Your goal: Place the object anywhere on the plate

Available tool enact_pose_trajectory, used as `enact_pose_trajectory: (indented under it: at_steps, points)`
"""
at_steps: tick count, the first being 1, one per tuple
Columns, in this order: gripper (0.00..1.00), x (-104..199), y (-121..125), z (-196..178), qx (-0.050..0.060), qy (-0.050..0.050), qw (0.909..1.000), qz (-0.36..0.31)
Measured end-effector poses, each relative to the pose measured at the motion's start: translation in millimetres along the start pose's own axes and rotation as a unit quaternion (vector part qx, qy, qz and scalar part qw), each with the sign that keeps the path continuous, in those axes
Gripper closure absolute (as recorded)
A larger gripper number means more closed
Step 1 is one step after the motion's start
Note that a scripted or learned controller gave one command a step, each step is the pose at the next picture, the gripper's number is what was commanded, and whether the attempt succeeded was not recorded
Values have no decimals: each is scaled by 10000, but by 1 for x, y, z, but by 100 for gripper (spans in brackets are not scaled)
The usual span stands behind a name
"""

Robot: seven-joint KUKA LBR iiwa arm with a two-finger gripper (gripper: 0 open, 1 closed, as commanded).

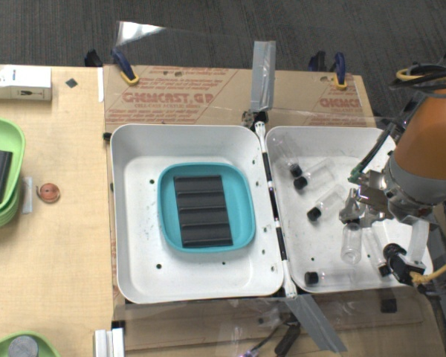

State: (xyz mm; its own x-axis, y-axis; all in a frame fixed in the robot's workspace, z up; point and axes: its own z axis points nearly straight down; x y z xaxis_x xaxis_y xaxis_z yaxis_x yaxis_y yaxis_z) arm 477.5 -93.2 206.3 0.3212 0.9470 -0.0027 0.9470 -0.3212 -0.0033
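The arm [424, 151] is reaching into the right bin [282, 199] from its right edge, and the gripper [354, 216] is hanging low near the middle of that bin, over a clear vial [350, 244] lying on the bin floor. Whether its jaws are released or clenched I cannot tell; nothing is plainly showing between them, so I am not calling it a grasp.

The step in hand appears to be the pick. To do it well, the gripper should be coming straight down across the vial's narrow body, not along its length, closing near the middle so the slick tube is not squirting out, then lifting clear of the bin wall before crossing to the left bin [126, 199]. There the teal plate [167, 214] is sitting near the centre, carrying a black ribbed block [202, 210]; any landing on the plate will be counting, so aiming for its middle is safest.

Counting: two white bins, one plate, one block. In the right bin, roughly four clear vials with black caps are lying scattered, from the far-left corner down to the near edge, though the clear bodies are hard to separate against the white.
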Motion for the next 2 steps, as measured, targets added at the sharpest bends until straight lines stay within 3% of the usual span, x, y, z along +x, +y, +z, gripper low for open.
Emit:
enact_pose_trajectory:
  at_steps: [1,2]
  points:
    - [0,0,0,0,-1,0,10000,1]
    - [0,-72,24,26,4,4,9999,-163]
